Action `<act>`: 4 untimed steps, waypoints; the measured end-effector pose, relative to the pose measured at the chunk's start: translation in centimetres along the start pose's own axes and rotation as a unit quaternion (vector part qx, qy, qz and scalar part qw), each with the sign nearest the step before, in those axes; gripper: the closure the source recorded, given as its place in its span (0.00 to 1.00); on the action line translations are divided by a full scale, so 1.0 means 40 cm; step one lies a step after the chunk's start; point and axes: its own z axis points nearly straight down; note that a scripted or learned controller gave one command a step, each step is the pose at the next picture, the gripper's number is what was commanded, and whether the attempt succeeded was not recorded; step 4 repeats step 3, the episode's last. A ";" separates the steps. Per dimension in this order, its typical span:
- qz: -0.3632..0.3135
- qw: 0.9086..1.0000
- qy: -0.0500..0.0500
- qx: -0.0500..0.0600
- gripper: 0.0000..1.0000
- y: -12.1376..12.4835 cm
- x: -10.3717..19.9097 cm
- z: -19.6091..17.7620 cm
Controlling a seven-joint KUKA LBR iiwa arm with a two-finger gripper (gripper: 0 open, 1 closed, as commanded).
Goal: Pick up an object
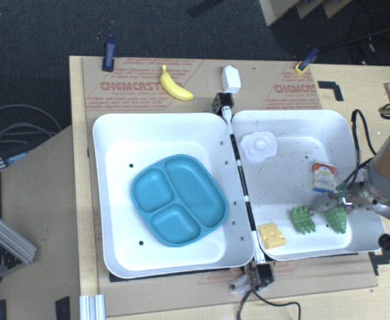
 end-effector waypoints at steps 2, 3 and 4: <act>0.001 1.000 -0.004 -0.002 1.00 0.105 0.212 -0.190; 0.001 1.000 -0.003 0.000 1.00 -0.019 0.312 -0.283; 0.001 1.000 -0.003 0.000 1.00 -0.019 0.312 -0.283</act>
